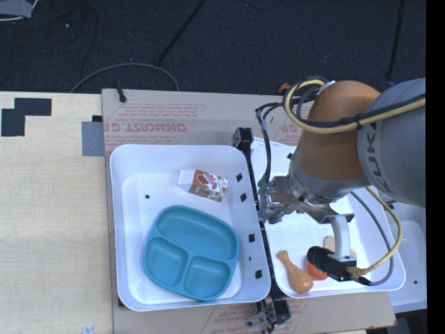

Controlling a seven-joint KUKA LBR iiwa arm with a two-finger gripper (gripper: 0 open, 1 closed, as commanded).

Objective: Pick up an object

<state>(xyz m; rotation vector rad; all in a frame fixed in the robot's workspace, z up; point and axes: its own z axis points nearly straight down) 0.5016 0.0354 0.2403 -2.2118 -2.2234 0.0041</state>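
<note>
Orange-banded arm (pixel 348 145) hides much of the right bin (pixel 389 284).

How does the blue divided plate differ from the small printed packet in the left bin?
The blue plate is much larger than the printed packet. The plate is a single blue with three compartments; the packet is white with brown and red print. The plate lies in the bin's near half, the packet nearer its far wall. Both lie flat in the left bin, apart from each other.

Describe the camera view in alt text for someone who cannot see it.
A grey and orange robot arm leans over the right white bin, which holds an orange pear-shaped toy. The left white bin holds a blue divided plastic plate and a small printed packet.
</note>
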